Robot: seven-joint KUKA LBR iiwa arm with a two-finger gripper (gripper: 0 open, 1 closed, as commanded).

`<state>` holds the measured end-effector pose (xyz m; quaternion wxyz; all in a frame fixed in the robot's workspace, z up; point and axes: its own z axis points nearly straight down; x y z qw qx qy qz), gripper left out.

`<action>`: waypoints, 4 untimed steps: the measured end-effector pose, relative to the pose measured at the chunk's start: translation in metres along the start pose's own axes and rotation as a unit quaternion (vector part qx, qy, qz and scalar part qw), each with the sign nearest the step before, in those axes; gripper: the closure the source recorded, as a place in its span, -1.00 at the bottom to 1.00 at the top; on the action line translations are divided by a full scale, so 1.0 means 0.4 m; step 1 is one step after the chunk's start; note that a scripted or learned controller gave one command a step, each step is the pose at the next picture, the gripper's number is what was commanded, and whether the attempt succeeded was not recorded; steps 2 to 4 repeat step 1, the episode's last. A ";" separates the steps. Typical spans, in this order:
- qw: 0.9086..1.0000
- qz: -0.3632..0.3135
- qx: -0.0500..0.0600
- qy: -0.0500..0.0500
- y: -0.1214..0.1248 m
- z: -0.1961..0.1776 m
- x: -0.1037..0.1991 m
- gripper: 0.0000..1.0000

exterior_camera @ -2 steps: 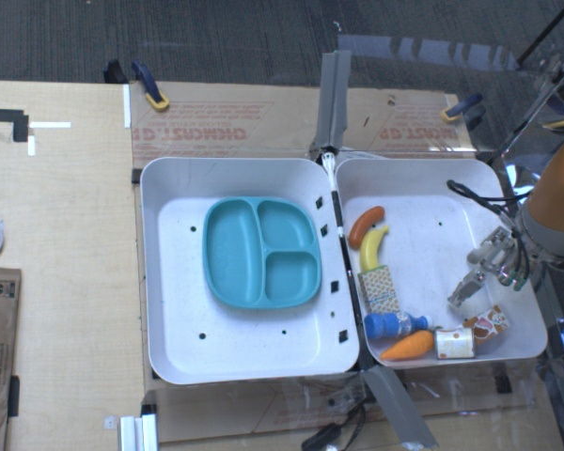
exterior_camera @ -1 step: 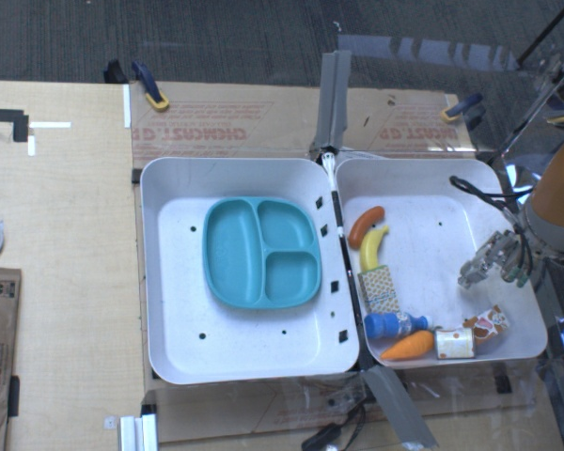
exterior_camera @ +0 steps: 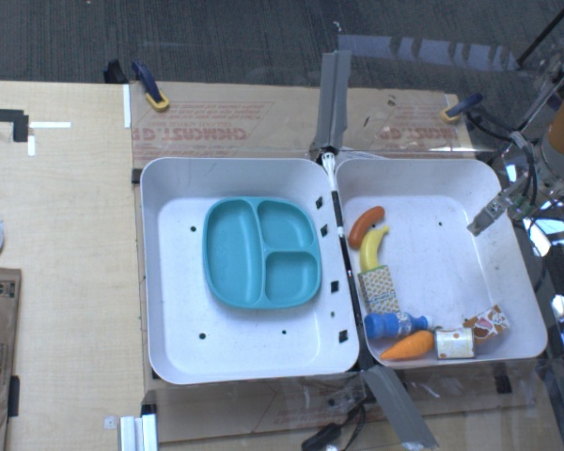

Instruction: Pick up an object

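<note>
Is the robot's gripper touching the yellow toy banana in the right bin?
Apart. The camera view shows the gripper near the right bin's far right wall, with bare white floor between it and the yellow toy banana lying near the left wall.

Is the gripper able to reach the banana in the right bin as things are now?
Probably yes. The gripper sits at the right bin's right side, the banana lies uncovered near the left wall, and bare floor lies between them. The hot dog touching it could hinder a clean grasp.

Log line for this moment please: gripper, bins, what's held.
gripper: above right bin's right edge, nothing seen held | toys: untouched along right bin's left and front | left bin: teal tray
</note>
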<state>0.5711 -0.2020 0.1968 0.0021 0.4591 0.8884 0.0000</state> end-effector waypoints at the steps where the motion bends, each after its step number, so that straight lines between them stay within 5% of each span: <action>1: 0.996 0.091 0.002 0.002 0.149 -0.044 0.362 1.00; 4: 0.996 0.091 0.002 0.002 0.149 -0.044 0.362 1.00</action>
